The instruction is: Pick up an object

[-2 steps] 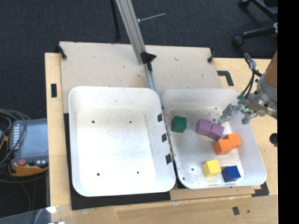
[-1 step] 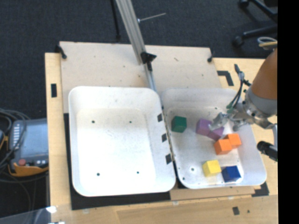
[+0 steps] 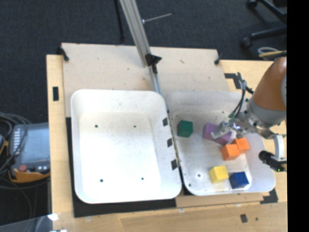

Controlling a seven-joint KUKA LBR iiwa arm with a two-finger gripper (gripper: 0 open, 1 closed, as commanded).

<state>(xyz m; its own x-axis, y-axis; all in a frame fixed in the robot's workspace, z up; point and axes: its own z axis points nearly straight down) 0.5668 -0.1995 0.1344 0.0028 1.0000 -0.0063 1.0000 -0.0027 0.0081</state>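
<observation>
Pincer (image 3: 231, 127) too small and blurred to tell finger state or any contact with purple block (image 3: 215, 132). Purple block's right side hidden under pincer. Second orange block (image 3: 242, 144) partly covered by nearer orange block (image 3: 231, 151). Arm (image 3: 270, 95) cut off at right. Office chair (image 3: 265, 13) cropped at top right.

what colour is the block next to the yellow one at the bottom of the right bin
Blue. The blue block sits just right of the yellow block, clearest in the camera view.
</observation>
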